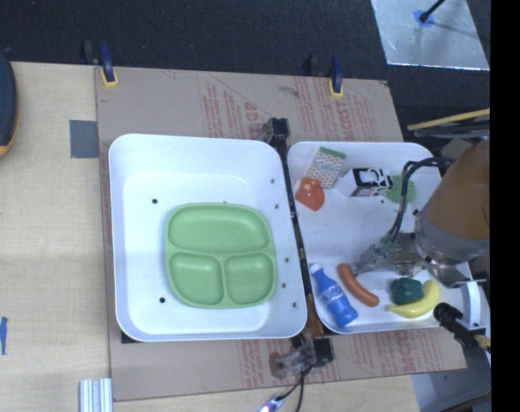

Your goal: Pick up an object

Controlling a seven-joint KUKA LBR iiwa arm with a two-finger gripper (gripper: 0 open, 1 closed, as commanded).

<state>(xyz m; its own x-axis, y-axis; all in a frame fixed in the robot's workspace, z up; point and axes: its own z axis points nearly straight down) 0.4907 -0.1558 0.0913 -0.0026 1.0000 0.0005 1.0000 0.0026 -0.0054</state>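
Observation:
In the right bin [363, 221] lie a blue bottle [333, 296], a red-brown sausage [357, 285], a yellow banana [416, 305] and a dark green piece [406, 290] along the near edge. An orange-red piece [310, 196], a patterned packet [326, 166] and a black-and-white item [371, 179] sit at the far side. My gripper [382, 257] is low over the bin floor, just above the sausage and left of the dark green piece. The arm's wrist [453, 209] hides the bin's right side.
The left bin [140, 230] holds a green divided plate [220, 254]. A dark cable [403, 200] loops over the right bin near a small green item [406, 190]. Clamps stand between the bins at the far and near ends.

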